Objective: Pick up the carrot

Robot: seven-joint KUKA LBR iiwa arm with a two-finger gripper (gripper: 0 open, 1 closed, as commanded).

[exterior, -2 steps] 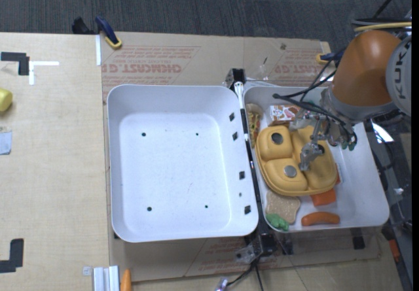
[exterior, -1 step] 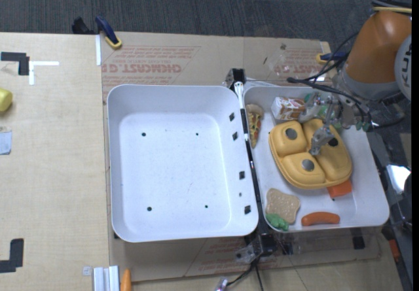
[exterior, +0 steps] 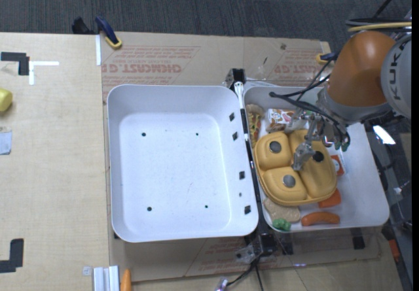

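The carrot [exterior: 321, 218], orange and lying flat, rests near the front edge of the right bin [exterior: 366, 211]. A second orange piece [exterior: 331, 200] peeks out from under a yellow moulded tray [exterior: 288, 182] just behind it. My gripper [exterior: 304, 154] hangs over the middle of that yellow tray, well behind the carrot and apart from it. The grey arm with its orange band [exterior: 357, 70] reaches in from the right and hides the bin's back right part.
A printed packet [exterior: 281, 116] lies at the back of the right bin, and a small green item [exterior: 281, 224] at its front left corner. The left white bin [exterior: 131, 218] stands alongside. A yellow object [exterior: 4, 100] sits at the bench's far left.
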